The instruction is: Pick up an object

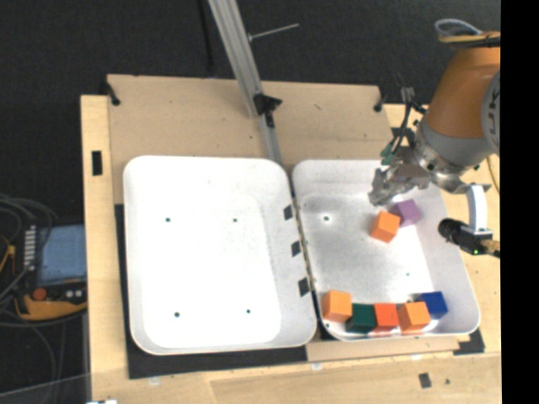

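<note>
Here the right bin [438,268] holds seven blocks; the hand [386,188] hovers, grip state unclear.

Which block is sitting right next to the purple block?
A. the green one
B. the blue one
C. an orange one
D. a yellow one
C: an orange block lies just below and left of the purple block in the right bin, under the gripper, while the blue block and the green block sit far off in the row along the bin's near edge.
</note>
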Available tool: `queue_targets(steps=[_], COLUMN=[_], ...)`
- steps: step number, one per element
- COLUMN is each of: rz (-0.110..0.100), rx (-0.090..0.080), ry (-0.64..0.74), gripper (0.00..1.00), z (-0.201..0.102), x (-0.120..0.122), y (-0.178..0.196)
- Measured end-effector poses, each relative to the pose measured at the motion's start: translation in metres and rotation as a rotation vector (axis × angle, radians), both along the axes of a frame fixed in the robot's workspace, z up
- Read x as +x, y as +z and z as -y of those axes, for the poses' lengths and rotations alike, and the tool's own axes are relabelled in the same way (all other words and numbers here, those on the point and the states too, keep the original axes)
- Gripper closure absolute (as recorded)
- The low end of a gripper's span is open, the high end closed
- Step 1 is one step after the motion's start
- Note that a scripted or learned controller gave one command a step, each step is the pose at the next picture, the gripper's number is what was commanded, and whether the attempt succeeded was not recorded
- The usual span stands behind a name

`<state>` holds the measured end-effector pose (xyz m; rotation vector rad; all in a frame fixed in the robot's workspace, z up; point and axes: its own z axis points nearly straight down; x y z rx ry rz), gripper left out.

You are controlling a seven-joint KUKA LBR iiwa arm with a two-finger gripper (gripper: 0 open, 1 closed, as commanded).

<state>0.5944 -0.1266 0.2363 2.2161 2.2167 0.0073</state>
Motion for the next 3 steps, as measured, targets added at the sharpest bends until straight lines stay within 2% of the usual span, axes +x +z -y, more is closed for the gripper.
queue_targets(steps=[1,3], rz=[-0.002,-0.009], rx=[0.001,0.002], ry=[0.004,0.005], gripper=[1.0,1.0], z=[0.001,-0.096], x=[0.001,-0.011], y=[0.041,0.008])
